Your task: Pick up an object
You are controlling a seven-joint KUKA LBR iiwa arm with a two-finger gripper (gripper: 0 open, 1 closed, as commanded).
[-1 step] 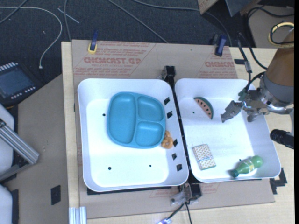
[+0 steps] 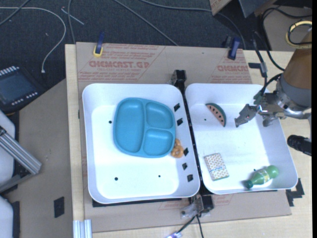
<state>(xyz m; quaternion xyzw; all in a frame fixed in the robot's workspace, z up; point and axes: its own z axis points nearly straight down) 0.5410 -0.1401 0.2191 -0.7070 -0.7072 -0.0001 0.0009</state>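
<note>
Nearest the camera, in the right bin, a green bottle lies on its side against the front wall. Just behind it and to the left sits a small patterned packet, flat on the floor. In the left bin, a blue tray with three compartments takes up the middle, and a small orange-brown scrap touches its front right corner.

Farther back in the right bin, a watermelon slice rests near the divider. The gripper hangs over the far right part of this bin, fingers spread apart with nothing between them, well clear of the slice and the bottle.

No object is picked yet. Judging by this, the whole grasp remains: choosing a target, descending, closing and lifting. The slice looks the closest candidate.
</note>
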